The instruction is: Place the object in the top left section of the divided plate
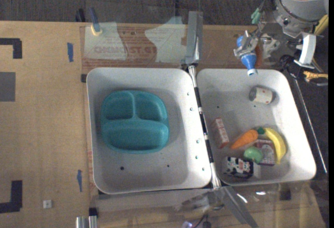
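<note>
1. The blue bottle [247, 58], with its orange band, sits pinched in my gripper [249, 50], above the far edge of the right bin [305, 133].
2. My fingers are clenched on it; by my reckoning I'm at the carrying step.
3. Next I need to cross to the teal plate [134, 120] in the left bin [99, 133] and release over its top left section [119, 105].

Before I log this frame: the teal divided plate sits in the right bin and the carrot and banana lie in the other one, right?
Not quite. The camera view shows the teal divided plate in the left bin; the carrot and banana lie in the other one, the right bin.
</note>
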Controlling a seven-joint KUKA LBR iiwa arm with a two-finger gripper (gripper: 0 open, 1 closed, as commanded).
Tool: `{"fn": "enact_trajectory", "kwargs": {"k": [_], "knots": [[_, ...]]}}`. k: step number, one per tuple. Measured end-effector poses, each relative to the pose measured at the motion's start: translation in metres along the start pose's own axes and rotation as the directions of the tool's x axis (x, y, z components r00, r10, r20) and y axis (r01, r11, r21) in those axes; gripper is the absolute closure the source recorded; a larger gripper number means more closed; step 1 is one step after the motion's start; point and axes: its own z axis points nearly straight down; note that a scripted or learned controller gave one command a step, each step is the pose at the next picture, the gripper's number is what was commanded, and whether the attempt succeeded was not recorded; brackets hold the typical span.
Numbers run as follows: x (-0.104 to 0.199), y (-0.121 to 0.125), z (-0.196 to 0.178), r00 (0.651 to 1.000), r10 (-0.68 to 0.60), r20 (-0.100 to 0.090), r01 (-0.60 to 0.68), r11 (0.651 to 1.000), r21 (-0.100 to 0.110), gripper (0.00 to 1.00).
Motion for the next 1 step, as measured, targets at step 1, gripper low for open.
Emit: {"fn": "enact_trajectory", "kwargs": {"k": [1], "knots": [[0.1329, -0.1291, 0.0615, 0.978, -0.21, -0.002, 0.21, 0.978, 0.001, 1.0]]}}
